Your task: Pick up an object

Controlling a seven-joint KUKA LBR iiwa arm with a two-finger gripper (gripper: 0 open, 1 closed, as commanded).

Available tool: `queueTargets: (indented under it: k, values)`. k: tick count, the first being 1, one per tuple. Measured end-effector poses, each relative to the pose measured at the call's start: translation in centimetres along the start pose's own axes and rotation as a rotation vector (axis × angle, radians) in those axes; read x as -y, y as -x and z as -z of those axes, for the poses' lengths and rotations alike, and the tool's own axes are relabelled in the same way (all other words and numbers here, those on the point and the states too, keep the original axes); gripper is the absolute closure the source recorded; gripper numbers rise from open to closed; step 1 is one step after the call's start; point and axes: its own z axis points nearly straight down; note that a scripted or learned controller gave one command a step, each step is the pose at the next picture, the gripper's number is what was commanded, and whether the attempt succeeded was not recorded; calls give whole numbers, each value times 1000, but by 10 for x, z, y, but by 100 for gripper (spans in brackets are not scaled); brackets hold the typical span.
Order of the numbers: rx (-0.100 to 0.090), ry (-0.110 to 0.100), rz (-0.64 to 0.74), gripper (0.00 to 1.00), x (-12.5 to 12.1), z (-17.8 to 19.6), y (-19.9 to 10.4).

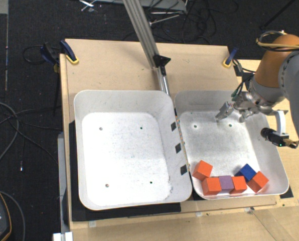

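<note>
nearest the camera, along the front wall of the right bin (270,149), 6 small blocks sit crowded together: an orange block (203,169) at the left end and a little apart from the wall, then an orange block (211,186), a purple block (225,184), another orange block (239,184), a blue block (247,171) just behind them, and an orange block (259,181) at the right end. most of them touch their neighbours, so no block offers 2 free sides except perhaps the left one. their faces are near square, so no long axis can be made out.

the left bin (84,149) lies beside it, the 2 rims meeting down the middle.

farther back, the gripper (234,110) hangs over the rear part of the right bin, well apart from the blocks. its 2 fingers are spread and nothing sits between them. the cluster lies from it toward the front wall of the same bin, roughly straight toward the camera, so the coming move looks like a travel forward along the bin before any descent.

beyond the bins, a metal pole (142,26) slants up off the bench (114,64).

no brand, label or legible writing can be made out anywhere.
</note>
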Motion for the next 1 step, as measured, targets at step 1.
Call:
queueTargets:
  k: [1]
  values:
    - [-6, -3, 7, 0, 30, 29, -90]
